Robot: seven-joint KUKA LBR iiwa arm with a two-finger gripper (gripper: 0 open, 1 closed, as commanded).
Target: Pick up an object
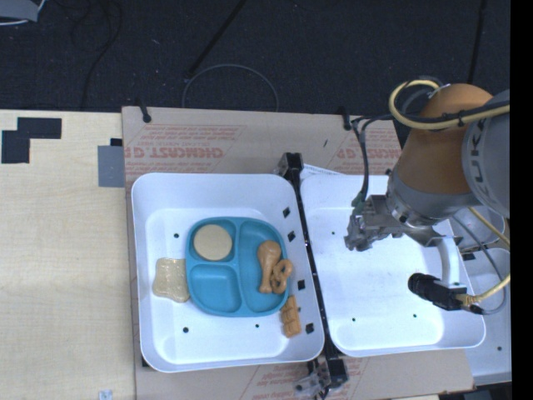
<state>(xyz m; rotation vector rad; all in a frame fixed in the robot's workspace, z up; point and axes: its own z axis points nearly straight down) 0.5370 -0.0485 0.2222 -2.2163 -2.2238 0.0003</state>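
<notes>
While tool point(360, 238) over rt bin point(391, 340) — pretzel point(273, 267) well left, on tray point(218, 294).

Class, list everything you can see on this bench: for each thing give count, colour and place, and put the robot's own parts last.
Bins: two, white, side by side on the bench.
Divided tray: one, blue, in the left bin.
Round biscuit-like piece: one, tan, in the tray's upper left compartment.
Pretzel-like pieces: tan, in the tray's right compartment; count unclear.
Pale flat piece: one, cream, on the bin floor touching the tray's left edge.
Small brown piece: one, on the bin floor by the tray's lower right corner.
Arm: one, grey with orange band, over the right bin.
Gripper: one, grey, above the right bin's floor.
</notes>
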